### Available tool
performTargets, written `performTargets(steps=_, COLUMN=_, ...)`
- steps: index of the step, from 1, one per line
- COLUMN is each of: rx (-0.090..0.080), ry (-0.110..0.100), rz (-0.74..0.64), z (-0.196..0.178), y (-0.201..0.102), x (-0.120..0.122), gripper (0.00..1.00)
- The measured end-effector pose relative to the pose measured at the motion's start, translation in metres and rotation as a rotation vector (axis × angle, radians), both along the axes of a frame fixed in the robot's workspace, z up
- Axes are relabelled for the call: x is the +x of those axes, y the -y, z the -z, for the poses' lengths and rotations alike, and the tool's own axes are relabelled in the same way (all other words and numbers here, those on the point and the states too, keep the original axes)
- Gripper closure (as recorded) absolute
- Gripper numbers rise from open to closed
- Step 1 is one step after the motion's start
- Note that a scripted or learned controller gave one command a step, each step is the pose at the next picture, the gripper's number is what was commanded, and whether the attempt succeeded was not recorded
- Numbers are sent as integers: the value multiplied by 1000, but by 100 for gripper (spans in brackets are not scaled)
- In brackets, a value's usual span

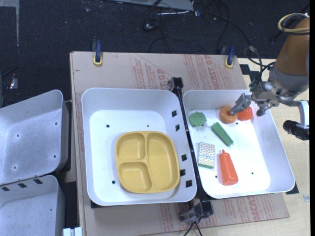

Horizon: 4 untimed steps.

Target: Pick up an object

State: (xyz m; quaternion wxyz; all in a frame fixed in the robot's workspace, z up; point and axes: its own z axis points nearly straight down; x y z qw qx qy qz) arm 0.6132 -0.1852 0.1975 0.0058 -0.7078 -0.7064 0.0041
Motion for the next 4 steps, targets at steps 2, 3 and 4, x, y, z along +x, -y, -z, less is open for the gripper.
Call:
performTargets(steps=2, rx=-2, ry=11, rz=-3, z=49, y=-10, x=-1, gripper=0)
performTargets(steps=3, rx=-3, ry=14, rz=-2, z=100, y=-10, x=-1, gripper=0)
performTargets(steps=4, rx=-3, ry=16, rz=-3, z=89, y=-10, x=0, gripper=100)
